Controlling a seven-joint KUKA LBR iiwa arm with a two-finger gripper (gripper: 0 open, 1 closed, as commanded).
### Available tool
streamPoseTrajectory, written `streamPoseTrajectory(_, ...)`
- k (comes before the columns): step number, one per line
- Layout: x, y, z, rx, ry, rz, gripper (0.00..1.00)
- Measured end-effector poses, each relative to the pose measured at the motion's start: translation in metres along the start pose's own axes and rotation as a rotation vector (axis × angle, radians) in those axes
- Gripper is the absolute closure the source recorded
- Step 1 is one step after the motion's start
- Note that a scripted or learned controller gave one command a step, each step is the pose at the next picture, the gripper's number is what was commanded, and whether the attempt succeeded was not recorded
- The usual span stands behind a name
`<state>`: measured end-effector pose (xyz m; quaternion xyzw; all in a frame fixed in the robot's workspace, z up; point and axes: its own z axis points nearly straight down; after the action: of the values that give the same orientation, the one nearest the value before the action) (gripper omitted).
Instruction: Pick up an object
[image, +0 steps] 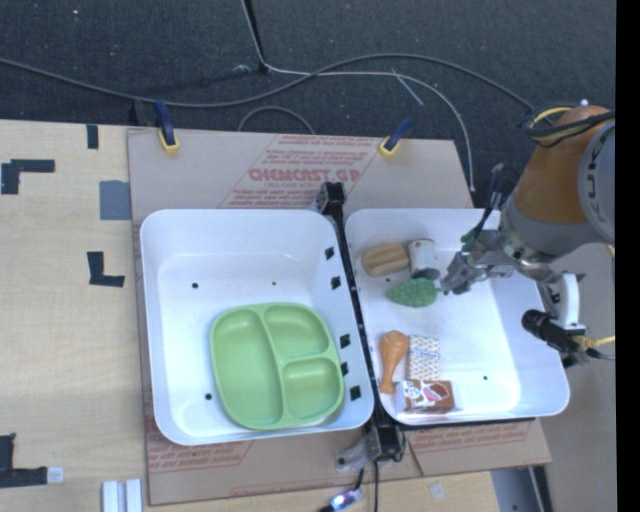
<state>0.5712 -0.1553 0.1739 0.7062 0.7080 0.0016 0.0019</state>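
- Nearest the camera, in the right bin (520, 400), a small printed packet (428, 396) lies at the front wall, with a patterned white packet (424, 356) touching it just behind.
- Beside them on the left lies an orange toy drumstick (392, 358), lengthwise.
- In the left bin (170, 260), a green divided plate (277, 365) sits flat toward the front.
- Farther back in the right bin, a green leafy toy (414, 292) lies near the middle, with a tan bread roll (385, 259) and a small white and dark object (422, 254) behind it.
- The gripper (456, 277) is low, just right of the green toy; whether its fingers are spread or closed cannot be made out, and no object is seen between them.
- The bins rest on cardboard (290, 170) on the desk (60, 300).
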Motion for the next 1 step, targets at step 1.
streamPoseTrajectory(1,0.0006,0.0014,-0.0528,0.001,0.000,0.000,1.00)
